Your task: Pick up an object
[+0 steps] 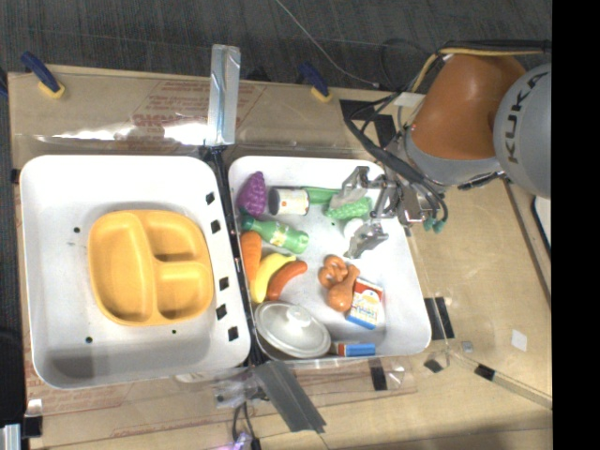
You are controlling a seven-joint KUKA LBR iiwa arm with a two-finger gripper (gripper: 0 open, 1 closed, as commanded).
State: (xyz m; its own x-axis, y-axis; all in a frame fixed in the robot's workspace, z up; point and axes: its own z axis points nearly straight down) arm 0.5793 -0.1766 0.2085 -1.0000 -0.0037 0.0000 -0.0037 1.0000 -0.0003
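Observation:
My gripper hangs over the upper right part of the right bin, its two metal fingers spread wide apart, so it stands open. A small green toy lies in the gap between them, touching neither finger that I can see. Left of it lie a white can with a green end, purple grapes and a green bottle. Below are a carrot, a banana, a red sausage, a brown pastry and a small red and white box.
A grey lidded pot and a red and blue pen sit at the right bin's near edge. The left bin holds a yellow divided plate. Cables trail from the wrist over the bin's right rim.

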